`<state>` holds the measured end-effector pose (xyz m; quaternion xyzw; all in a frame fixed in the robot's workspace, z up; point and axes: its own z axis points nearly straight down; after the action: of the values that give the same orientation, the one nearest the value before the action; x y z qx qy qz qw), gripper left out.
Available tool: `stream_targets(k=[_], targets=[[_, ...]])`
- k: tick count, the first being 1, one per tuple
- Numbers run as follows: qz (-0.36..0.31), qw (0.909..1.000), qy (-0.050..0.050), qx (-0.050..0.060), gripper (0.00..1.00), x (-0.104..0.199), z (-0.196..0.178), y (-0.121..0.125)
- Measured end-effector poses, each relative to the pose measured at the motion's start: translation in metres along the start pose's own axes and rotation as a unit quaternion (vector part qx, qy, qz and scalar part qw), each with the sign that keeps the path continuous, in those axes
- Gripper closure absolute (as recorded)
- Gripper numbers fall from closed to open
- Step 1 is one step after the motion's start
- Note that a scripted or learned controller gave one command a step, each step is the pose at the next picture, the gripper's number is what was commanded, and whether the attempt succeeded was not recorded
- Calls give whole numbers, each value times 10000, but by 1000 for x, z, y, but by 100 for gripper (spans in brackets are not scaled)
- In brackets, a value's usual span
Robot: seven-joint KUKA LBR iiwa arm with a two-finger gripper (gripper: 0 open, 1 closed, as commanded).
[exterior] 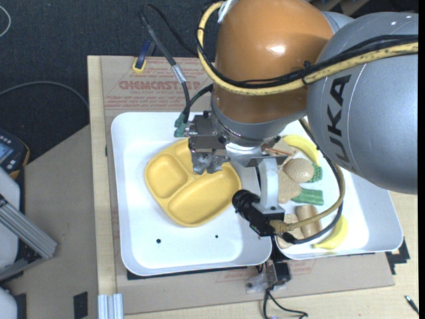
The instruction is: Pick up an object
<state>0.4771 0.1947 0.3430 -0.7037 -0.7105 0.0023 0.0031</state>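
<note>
Yellow divided tray (pixel 192 190) sits in the left bin (pixel 133 198), roughly mid-bin, tilted a bit w/ one corner toward the divider between the bins. Looks like thin molded plastic imo: light, stiff, prob kinda slick, so a pinch on the flat middle won't do much. Best bet is the raised rim or the ridge between compartments. The end effector (pixel 207 153) is right down over the tray's upper edge, but the wrist blocks the tips, so can't tell if it's wide, narrow or actually got anything. Arm comes in from the right, big orange band (pixel 269 35) over the bins, wrist pointing pretty much straight down. Right bin (pixel 388 228) has a pile of small stuff: green piece (pixel 309 195), yellow banana-ish thing (pixel 335 234), tan bits.
</note>
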Motion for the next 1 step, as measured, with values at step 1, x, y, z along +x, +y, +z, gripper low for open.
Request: stream_targets(k=[1], targets=[[61,9999,7,-80,100,-34,-80,2]])
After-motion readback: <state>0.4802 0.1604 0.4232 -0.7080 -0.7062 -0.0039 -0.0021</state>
